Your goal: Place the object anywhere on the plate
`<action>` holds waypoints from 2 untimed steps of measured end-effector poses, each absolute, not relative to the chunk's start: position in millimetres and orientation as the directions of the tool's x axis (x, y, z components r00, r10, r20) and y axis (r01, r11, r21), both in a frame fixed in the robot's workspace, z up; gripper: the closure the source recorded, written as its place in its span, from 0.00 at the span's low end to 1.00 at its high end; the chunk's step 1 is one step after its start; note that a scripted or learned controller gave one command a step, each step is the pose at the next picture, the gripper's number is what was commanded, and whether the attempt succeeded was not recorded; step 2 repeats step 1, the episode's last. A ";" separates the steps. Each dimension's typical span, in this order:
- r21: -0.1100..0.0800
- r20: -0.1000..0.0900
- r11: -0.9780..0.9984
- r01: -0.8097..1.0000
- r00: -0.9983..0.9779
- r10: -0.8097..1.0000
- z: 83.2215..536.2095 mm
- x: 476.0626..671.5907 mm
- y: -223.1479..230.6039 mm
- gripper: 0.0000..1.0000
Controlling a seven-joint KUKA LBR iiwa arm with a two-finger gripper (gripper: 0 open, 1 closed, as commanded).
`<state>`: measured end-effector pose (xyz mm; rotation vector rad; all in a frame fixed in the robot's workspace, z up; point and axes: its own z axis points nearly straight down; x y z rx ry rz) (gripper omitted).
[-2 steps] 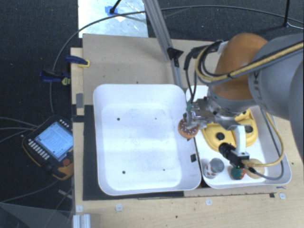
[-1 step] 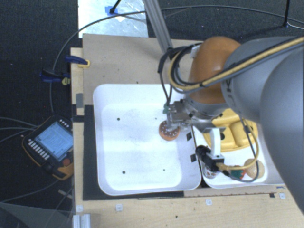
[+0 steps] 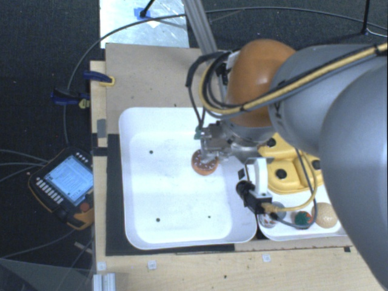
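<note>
A small round brown object, shaped like a ring or cookie, sits at the tip of my gripper over the right part of the left white bin. The fingers close on its upper edge, so the gripper is shut on it. Whether it rests on the bin floor or hangs just above it is unclear. A yellow plate-like piece with dark spots lies in the right bin, to the right of the gripper and partly hidden by my arm.
My grey arm with its orange band covers most of the right bin. A green ball and a tan egg-shaped object lie at that bin's front. A handheld pendant sits left of the bench.
</note>
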<state>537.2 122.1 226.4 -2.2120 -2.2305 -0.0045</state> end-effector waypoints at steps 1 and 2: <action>0.001 0.001 0.006 1.000 -0.006 1.000 226.1 537.0 120.2 0.00; 0.001 0.001 0.006 1.000 -0.006 1.000 226.1 537.0 120.2 0.00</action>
